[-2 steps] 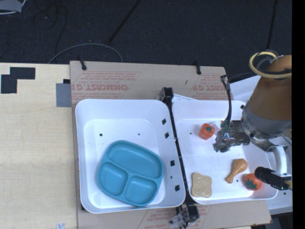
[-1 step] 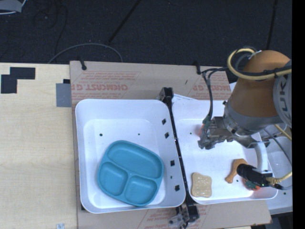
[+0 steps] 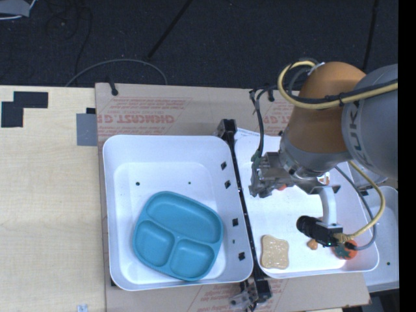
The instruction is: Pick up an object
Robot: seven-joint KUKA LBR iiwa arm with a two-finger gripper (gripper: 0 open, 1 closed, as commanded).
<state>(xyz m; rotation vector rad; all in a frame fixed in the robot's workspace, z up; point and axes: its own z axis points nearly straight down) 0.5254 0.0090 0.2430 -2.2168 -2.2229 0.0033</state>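
Right bin (image 3: pixel 289 213): gripper (image 3: pixel 262 186), tan slice (image 3: pixel 275 252); left bin (image 3: pixel 130 174): plate (image 3: pixel 177 236).

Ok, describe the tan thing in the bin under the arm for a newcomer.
Find the white bin on the view's right, beside the one holding the blue divided plate. In its near corner, next to that other bin, lies a flat tan piece shaped like a toast slice. The small orange bits nearby are tinier and brighter.
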